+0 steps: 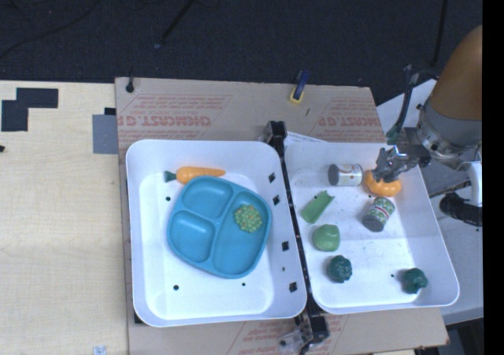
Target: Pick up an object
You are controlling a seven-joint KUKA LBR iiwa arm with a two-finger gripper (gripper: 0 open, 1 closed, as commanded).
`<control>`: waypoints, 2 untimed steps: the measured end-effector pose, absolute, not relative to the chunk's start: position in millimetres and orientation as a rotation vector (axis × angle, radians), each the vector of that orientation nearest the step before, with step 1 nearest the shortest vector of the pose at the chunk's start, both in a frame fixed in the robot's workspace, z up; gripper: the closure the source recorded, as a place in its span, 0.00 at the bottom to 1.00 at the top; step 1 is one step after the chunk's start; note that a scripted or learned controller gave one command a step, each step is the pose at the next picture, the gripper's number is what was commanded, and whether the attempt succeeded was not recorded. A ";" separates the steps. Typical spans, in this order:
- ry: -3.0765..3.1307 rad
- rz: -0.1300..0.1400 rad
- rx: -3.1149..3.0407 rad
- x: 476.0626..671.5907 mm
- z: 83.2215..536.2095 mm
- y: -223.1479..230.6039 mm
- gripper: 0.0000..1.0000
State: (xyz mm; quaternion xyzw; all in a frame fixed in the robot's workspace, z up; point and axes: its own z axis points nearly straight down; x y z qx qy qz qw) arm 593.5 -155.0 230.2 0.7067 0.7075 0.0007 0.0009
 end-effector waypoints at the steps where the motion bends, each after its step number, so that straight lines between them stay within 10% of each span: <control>1: 2.227 -0.003 2.223 572.9 224.1 -112.5 1.00; 2: 2.229 -0.002 2.222 544.7 230.0 -64.7 1.00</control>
